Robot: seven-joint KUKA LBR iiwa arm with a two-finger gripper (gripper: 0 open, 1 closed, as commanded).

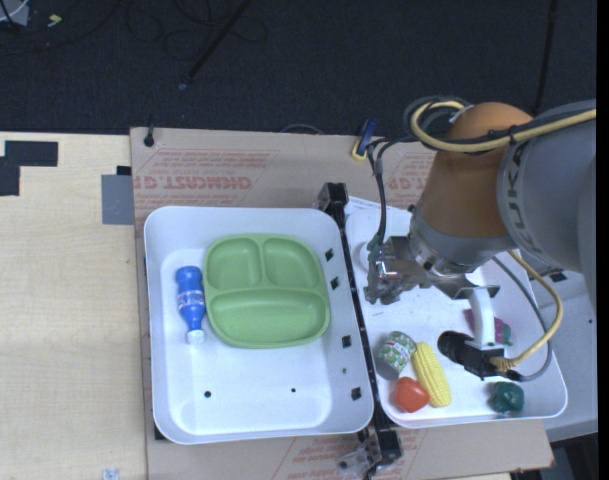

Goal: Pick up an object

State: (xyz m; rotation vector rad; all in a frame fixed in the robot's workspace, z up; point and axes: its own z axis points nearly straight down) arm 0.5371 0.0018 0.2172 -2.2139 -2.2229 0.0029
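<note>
My gripper hangs low over the left part of the right bin, near the wall between the bins, with the grey arm and its orange band above it. Nothing shows in its grasp. Just below it lie a mottled green and tan ball, a yellow corn cob and a red tomato-like piece. A dark green piece rests in the bin's near right corner. A pink and white item lies partly hidden under the arm.
The left bin holds a green divided plate and a blue bottle lying along the plate's left side. Cardboard lies under both bins. The arm's body covers the right bin's far half.
</note>
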